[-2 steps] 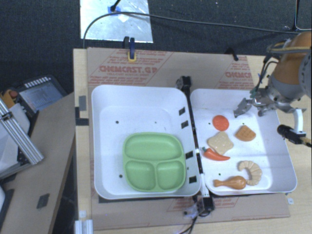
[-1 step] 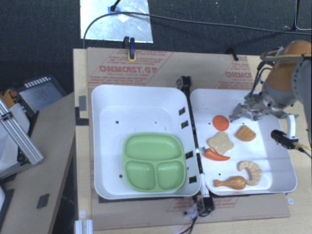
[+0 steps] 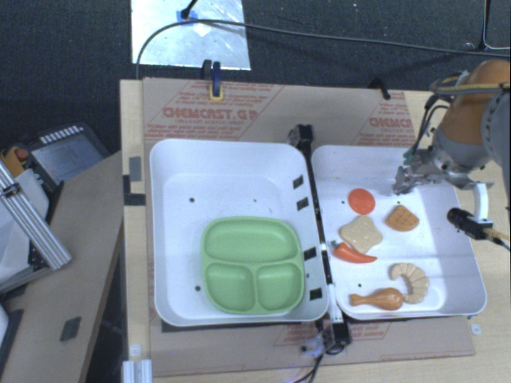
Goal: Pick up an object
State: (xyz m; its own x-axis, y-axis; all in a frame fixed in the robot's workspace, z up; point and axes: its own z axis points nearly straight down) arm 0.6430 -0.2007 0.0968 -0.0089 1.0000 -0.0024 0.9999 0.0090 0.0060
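Note:
Several toy foods lie in the right bin (image 3: 459, 290): a red round slice (image 3: 361, 200), an orange pastry piece (image 3: 402, 218), a beige bread slice (image 3: 361, 234), a red chili (image 3: 354, 253), a shrimp (image 3: 412, 280) and a brown drumstick (image 3: 378, 299). My gripper (image 3: 402, 180) hangs over the back part of that bin, up and to the right of the red slice and just behind the pastry piece. It touches none of them and nothing is seen in its grasp. The grey arm (image 3: 467, 134) with its orange band comes in from the upper right.
The left bin (image 3: 172, 214) holds a green divided plate (image 3: 252, 263) toward its front. A black divider (image 3: 313, 214) runs between the bins. A black fitting (image 3: 469, 223) on the arm sticks out over the right bin's right side. Cardboard lies under both bins.

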